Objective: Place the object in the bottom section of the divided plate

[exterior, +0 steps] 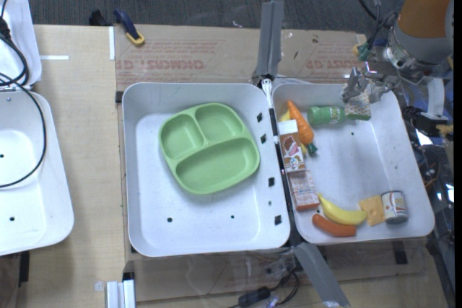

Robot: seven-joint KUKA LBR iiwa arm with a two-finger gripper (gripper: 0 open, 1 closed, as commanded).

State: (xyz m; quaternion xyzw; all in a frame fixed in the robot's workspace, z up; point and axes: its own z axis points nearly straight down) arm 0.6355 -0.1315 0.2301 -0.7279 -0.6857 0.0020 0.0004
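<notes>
Left bin (144, 227): green divided plate (209, 148), compartments bare. Right bin (411, 155): green bottle (325, 114) at 12 o'clock, carrot (302, 122), carton (291, 149), banana (341, 211), can (394, 205). Gripper (359, 91) at 1 o'clock rim; finger state cannot be told.

Open floor around the plate, clutter in the neighbouring bin

The left bin (144, 213) held a single green divided plate (209, 148), with bare white floor on every side and all three compartments unoccupied, the large bottom section lying nearest the front rim. The right bin (408, 177) was crowded along its left wall by a carrot (302, 123), a carton (291, 148) and a snack bar (303, 190), with a banana (341, 211), a sausage (333, 226), a cheese wedge (372, 210) and a can (394, 205) across the front, leaving its centre open. The hand (359, 91) hung over the far rim beside a green bottle (325, 114).
</notes>
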